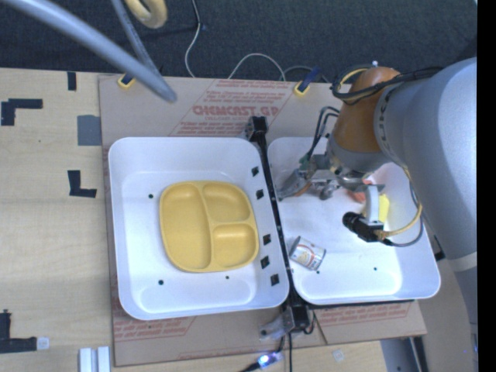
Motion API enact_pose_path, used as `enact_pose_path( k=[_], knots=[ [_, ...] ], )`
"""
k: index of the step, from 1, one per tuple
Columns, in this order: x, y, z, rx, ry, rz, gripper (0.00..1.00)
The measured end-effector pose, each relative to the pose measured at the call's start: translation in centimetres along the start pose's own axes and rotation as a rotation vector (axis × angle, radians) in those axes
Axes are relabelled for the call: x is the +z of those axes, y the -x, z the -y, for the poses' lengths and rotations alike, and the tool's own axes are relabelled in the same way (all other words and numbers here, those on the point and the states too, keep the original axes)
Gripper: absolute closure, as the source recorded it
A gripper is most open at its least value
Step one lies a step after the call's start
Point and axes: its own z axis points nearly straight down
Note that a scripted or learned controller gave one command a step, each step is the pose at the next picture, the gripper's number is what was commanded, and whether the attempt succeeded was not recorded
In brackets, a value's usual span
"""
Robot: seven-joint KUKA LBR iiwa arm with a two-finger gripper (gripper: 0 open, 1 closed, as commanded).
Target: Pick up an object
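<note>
The hand (310, 183) hangs low in the right white bin (387, 285), grip state unclear; approach step, next closing on something like the small silver can (307, 254).

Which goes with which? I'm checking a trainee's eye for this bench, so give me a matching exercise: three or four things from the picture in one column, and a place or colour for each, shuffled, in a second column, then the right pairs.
Things:
1. divided plate
2. small can
3. band above the wrist
4. pincer

Places and colours:
A. orange
B. lying on its side near the front of the right bin
C. yellow, in the middle of the left bin
D. low over the back of the right bin, near the divider

Pairs: 1-C, 2-B, 3-A, 4-D
</note>
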Motion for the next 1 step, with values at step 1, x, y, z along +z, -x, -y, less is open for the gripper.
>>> enact_pose_path(
  k=[1],
  knots=[
    [-1.24, -0.01, -0.04, 0.000, 0.000, 0.000, 1.00]
  ],
)
